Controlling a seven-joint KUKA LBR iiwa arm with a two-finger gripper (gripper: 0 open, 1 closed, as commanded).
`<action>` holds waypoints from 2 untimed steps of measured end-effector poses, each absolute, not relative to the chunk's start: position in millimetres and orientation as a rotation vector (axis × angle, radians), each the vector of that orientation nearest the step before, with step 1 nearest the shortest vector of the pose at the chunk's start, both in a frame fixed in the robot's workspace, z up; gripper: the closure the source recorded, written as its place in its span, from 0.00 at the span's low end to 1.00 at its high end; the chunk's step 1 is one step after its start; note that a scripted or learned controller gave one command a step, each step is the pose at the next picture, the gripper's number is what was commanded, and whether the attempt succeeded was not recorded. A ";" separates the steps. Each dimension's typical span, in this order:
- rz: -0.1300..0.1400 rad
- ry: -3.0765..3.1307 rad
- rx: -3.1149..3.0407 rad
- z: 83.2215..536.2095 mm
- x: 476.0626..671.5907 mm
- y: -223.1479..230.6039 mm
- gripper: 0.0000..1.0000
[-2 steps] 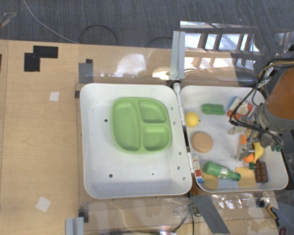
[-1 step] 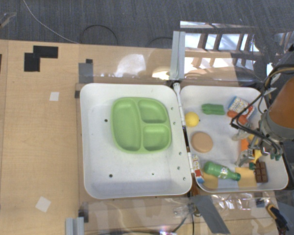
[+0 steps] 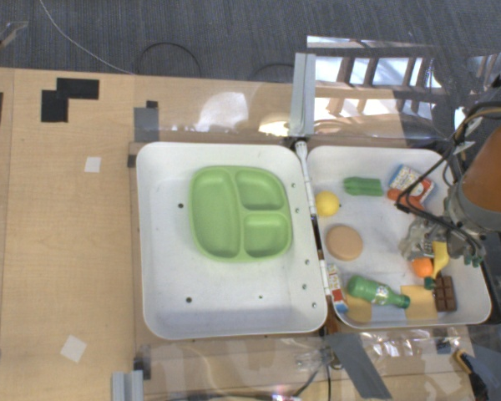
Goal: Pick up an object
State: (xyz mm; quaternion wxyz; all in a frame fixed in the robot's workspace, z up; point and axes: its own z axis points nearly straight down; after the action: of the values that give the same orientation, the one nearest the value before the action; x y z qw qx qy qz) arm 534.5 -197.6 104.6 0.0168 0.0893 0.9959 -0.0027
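The grey arm (image 3: 484, 182) is seen entering from the right edge, its orange band rounded and broad above the wrist. The gripper (image 3: 426, 245) is pointed downward at the slant, set low. Dark cables are looped along the wrist.

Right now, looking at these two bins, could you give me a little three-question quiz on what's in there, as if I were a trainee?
1. True or false: the green divided plate lies in the left bin.
2. Which lies nearest the divider: (a) yellow lemon, (b) chocolate bar, (c) blue-and-white packet?
3. What colour is the bottle near the right bin's front edge?

Key: 1 true; 2 a; 3 green.
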 end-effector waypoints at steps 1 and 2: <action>-0.002 3.065 -0.655 118.1 513.6 -153.5 1.00; -0.002 3.065 -0.655 118.0 513.5 -153.7 0.00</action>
State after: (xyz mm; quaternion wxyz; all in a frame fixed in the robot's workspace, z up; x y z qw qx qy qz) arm 513.5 -153.7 118.0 0.0036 -0.2091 0.9779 -0.0006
